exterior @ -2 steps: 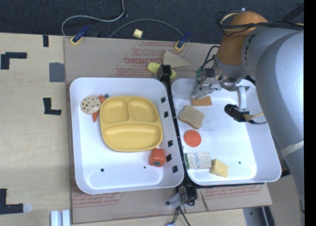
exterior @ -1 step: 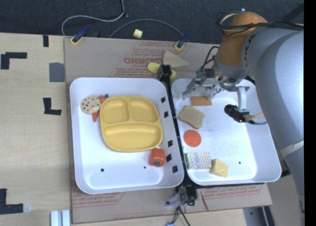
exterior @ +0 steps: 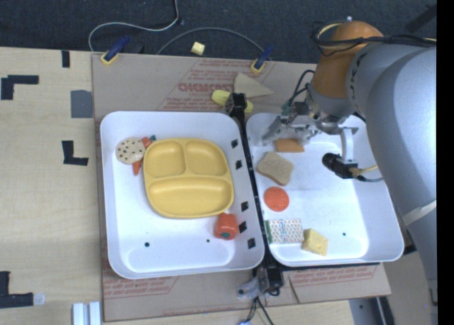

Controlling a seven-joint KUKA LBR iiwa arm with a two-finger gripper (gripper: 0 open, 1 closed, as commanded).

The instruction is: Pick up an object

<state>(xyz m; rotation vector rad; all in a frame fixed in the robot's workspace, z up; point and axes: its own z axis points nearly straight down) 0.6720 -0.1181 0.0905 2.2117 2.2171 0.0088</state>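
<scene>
My gripper [exterior: 289, 128] hangs low over the far left part of the right bin [exterior: 369, 231]. Just below it lies a small flat orange-brown piece [exterior: 289, 146], close to the gripper; whether they touch is unclear. Nearer the front lie a tan bread slice [exterior: 275, 167], a red-orange disc [exterior: 277, 199], a white patterned packet [exterior: 286, 230] and a yellow wedge [exterior: 315, 241]. Nothing shows held in the gripper.
The left bin [exterior: 117, 245] holds a yellow divided plate [exterior: 188, 177], a speckled cookie [exterior: 130, 150] with a small orange piece beside it, and a red fruit [exterior: 226, 226]. The grey arm [exterior: 404, 125] covers the right bin's right side. A black clip [exterior: 239, 102] sits on the divider's far end.
</scene>
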